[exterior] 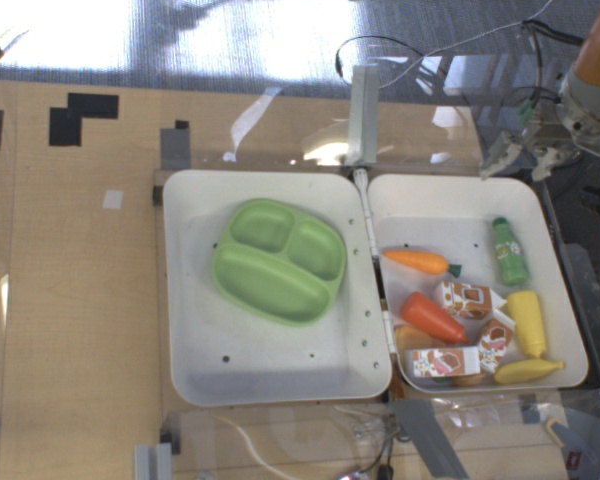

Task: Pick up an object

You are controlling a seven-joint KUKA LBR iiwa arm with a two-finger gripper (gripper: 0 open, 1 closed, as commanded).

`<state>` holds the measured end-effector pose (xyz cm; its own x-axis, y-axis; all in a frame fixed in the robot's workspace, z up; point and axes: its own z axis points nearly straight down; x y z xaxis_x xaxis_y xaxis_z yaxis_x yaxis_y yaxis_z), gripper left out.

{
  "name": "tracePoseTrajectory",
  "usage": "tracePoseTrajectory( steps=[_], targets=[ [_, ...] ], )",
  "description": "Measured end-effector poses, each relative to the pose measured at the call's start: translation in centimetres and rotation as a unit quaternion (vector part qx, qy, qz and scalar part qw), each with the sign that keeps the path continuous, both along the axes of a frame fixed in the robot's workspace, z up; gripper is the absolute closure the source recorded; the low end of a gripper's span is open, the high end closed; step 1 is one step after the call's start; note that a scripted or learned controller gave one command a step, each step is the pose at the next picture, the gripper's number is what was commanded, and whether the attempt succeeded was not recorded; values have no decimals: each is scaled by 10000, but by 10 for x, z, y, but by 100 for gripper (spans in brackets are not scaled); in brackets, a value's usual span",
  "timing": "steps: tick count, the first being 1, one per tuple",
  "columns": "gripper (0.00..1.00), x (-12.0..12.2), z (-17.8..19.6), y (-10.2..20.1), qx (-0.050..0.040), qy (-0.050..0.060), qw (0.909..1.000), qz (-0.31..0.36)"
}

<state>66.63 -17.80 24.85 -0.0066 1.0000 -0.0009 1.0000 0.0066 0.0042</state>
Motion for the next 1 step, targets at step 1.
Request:
tracePoseTrajectory(
  steps=[1],
  targets=[
    [0,-55,-106,54,9,14,9962,-875]
  ],
)
